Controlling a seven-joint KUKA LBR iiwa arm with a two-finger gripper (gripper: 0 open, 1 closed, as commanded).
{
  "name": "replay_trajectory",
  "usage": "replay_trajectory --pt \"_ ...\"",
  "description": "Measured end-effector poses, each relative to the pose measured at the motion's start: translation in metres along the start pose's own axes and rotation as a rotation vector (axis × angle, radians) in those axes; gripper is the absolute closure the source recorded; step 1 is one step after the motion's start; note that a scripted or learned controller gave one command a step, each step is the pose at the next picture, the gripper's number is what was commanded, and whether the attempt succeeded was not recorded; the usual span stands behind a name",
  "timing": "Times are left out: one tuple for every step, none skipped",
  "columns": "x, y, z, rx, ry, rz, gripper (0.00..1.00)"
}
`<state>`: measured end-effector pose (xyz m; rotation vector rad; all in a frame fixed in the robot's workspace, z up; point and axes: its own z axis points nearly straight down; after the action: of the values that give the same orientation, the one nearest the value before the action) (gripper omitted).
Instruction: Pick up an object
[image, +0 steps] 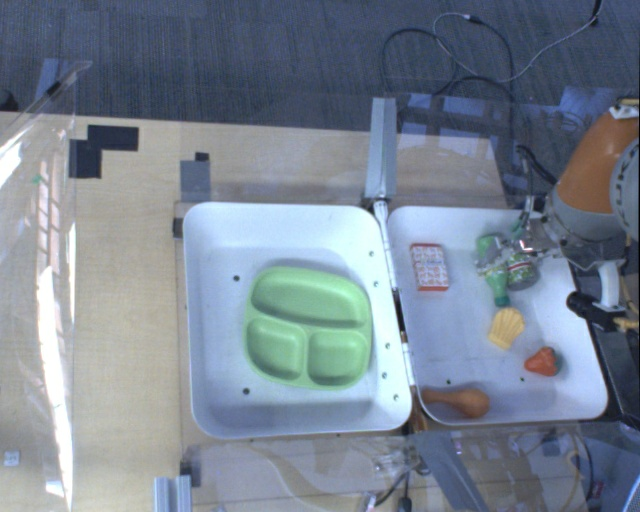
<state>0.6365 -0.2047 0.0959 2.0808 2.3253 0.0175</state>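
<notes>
The right bin (455, 330) holds several small objects. A red and white patterned box (430, 267) lies near its left wall. A green bottle-like item (497, 283) lies at the upper middle, with a yellow ridged piece (506, 327) below it. A red strawberry-like piece (541, 362) sits toward the right, and a brown pear-shaped piece (458, 401) rests at the front edge. My gripper (518, 256) hangs low over the upper end of the green item, partly covering it. Whether it touches the item is unclear.
The left bin (215, 300) holds a green divided plate (305, 325). A metal divider post (381, 150) stands between the bins at the back. The arm's orange band (600, 160) and grey wrist reach in over the right bin's far right corner. Cables trail behind the bench.
</notes>
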Motion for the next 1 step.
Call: replay_trajectory --pt "0.0024 0.0002 -0.0075 0.003 0.001 -0.005 1.0"
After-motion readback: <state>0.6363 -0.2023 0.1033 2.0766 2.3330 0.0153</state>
